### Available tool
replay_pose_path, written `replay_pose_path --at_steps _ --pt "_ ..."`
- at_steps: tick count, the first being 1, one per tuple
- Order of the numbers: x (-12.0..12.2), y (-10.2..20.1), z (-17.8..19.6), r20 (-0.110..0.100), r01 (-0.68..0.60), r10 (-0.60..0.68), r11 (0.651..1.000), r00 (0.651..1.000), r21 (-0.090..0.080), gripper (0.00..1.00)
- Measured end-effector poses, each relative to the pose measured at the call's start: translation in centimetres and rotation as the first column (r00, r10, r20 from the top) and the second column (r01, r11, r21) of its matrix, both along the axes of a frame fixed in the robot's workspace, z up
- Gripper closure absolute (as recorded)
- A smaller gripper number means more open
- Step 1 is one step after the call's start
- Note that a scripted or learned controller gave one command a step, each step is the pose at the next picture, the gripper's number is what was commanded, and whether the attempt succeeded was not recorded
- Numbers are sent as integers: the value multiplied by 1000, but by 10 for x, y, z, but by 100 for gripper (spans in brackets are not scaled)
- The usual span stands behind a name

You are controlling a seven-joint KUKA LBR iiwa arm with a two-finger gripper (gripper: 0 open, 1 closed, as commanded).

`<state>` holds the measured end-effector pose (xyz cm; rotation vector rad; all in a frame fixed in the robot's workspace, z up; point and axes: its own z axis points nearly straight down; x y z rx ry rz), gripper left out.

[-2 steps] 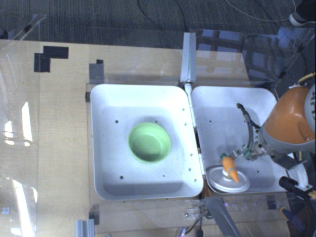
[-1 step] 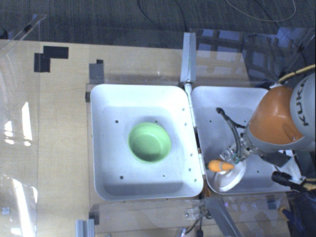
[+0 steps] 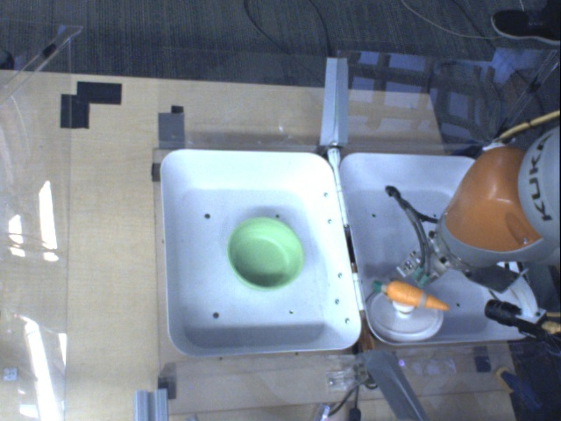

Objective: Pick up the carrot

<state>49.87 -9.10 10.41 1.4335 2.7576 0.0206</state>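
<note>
The carrot is orange with a small green top. It lies across a round white dish at the front left of the right bin, pointed end to the right. My gripper hangs just behind the carrot's thick end, very close to it or touching it. The arm's orange band and grey wrist cover the bin's right half.
A green bowl sits in the middle of the left bin. A metal divider runs between the bins. A black cable loops off the wrist over the right bin's floor. Bare wooden bench lies to the left.
</note>
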Motion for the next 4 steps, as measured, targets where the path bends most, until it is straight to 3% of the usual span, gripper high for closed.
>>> replay_pose_path --at_steps 1,2,3,4 --pt "11 92 114 -25 -181 181 984 983 3 100" --pt "11 92 114 -25 -180 180 984 983 3 0" --pt "-10 42 81 -30 97 -97 995 995 4 0" --pt "-10 -46 38 -30 227 -227 974 973 4 0"
